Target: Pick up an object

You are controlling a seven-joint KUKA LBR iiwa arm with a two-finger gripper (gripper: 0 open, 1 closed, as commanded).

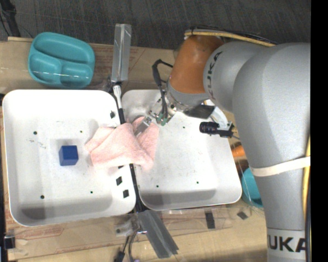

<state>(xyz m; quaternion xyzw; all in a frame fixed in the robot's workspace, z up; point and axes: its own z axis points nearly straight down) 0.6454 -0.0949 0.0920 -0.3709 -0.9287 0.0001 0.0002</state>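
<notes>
The hand [153,119] sits low in the right bin [186,195], near that bin's far-left corner, w/ the grey arm [251,91] and its orange band coming in from the counter's right side. Its tip is right at the upper-right corner of the pink cloth [124,145]; a bit of pink seems bunched at the tip, but I can't tell how far the hand is open or whether it truly has the cloth between them (too small and cluttered there).

The cloth lies draped over the divider between the two bins, most of it in the left bin [22,146], a smaller flap in the right one. Its long axis runs roughly left-right across the divider, so from the hand it spreads toward the counter's left and a little toward the near edge.

Further out, a blue cube [69,155] sits alone in the mid-left of the left bin, well apart from the hand. A teal tray [60,59] rests on the counter's far-left corner, outside both bins.

Judgement: cloth is by far the closer target; a lift here should tell if the grip took.
</notes>
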